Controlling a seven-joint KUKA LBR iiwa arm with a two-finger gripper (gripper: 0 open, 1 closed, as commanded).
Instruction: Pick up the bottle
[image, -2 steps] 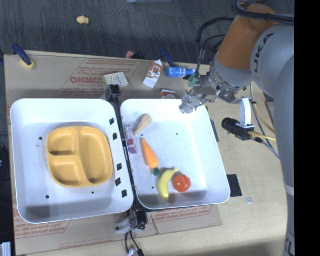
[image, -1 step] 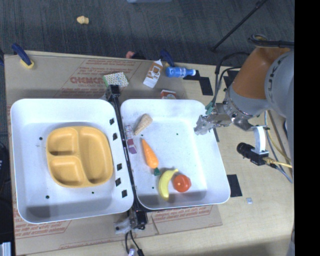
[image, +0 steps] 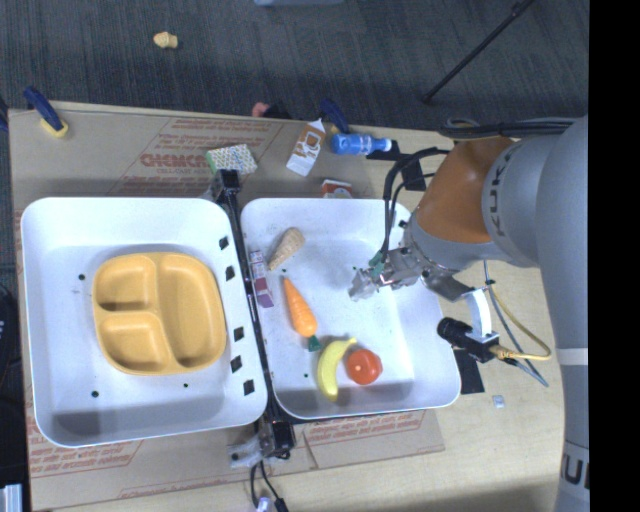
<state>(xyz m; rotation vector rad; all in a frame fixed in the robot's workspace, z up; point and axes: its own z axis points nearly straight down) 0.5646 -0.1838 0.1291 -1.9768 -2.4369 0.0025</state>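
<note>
cardboard sheet (image: 180, 158) | red print, partly legible "CHEMC…" | rest unreadable

Even overhead light, soft shadows in the white bins (image: 60, 230), slightly soft focus, mild grain

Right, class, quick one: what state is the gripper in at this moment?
Gripper: low over the right bin, clear of the toy food; whether open or shut cannot be told. Nothing seen held.
</note>
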